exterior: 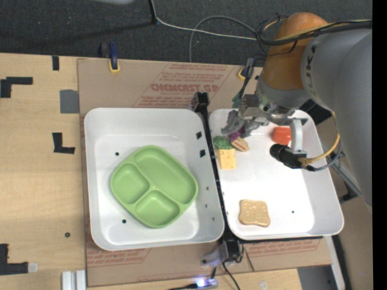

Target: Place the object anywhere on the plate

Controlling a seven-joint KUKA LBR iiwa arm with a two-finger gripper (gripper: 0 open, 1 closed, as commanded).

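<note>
Plate (153,186), green with three compartments, lies tilted in the middle of the left bin (97,125). At the right bin's (320,216) far-left corner the gripper (237,127) reaches down over a small cluster: a purple piece (237,128), a green piece (222,142), a tan striped piece (240,144) and a yellow cheese block (227,159). The arm hides much there, and I cannot tell the spread of its tips or whether anything is held. A red item (281,135) sits half behind the wrist. Toast (254,212) lies near the bin's front edge. Both bins rest on cardboard (169,83) over a wooden bench (36,180).
</note>
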